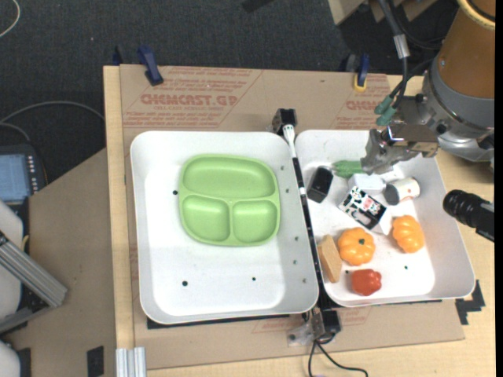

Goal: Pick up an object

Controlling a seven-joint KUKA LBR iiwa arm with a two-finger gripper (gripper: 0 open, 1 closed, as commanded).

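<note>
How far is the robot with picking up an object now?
Nothing looks lifted yet. The gripper is low over the back of the right bin, beside the green object. The two orange pumpkins, the red tomato and the black-and-white box lie there. Grasping and lifting remain.

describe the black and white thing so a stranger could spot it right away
Look in the right-hand white bin, just below the gripper. The black-and-white patterned block lies tilted near the bin's middle, above the two orange pumpkins. Nothing else there has a blotchy two-tone pattern.
</note>
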